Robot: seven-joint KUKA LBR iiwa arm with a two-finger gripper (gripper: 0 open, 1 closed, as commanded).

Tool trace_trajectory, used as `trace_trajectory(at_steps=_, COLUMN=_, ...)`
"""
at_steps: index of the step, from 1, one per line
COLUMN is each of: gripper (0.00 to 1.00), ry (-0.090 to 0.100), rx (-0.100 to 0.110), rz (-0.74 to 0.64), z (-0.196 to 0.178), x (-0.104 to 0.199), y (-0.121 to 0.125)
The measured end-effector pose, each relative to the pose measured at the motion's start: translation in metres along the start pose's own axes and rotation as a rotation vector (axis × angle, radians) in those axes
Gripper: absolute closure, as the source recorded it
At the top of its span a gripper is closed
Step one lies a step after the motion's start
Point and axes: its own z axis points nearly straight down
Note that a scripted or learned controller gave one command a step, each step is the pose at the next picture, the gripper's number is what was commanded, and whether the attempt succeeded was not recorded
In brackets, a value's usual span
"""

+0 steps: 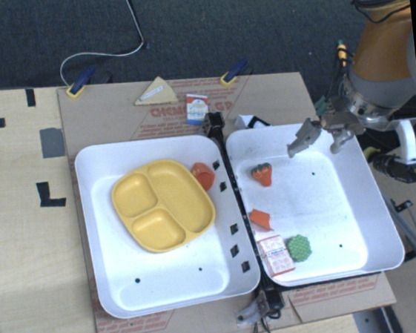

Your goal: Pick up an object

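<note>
tool (321, 140): fingers spread, holding nothing, poised over right white bin (347, 206) rim
target guess: orange-red strawberry toy (262, 173), nearest the tool

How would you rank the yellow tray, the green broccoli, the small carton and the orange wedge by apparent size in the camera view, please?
1. Yellow tray, by far the largest.
2. Small carton.
3. Green broccoli and orange wedge: too alike to rank.

The left bin (109, 285) holds a divided plate (163, 204) with a cup (204, 175) just right of it. In the right bin (363, 219), a toy carrot (262, 173) lies farthest back, a wedge (259, 219) nearer, then a small carton (275, 255) beside a toy broccoli (299, 248).
</note>
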Motion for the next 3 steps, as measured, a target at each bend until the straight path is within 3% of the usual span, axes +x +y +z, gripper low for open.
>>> trace_trajectory(at_steps=1, gripper=0.0, ry=0.001, rx=0.003, rz=0.0, z=0.077, x=0.023, y=0.045)
trace_trajectory(at_steps=2, gripper=0.0, ry=0.0, rx=0.003, rz=0.0, z=0.167, x=0.027, y=0.045)
trace_trajectory(at_steps=3, gripper=1.0, ry=0.001, rx=0.002, rz=-0.002, z=0.157, x=0.028, y=0.046)
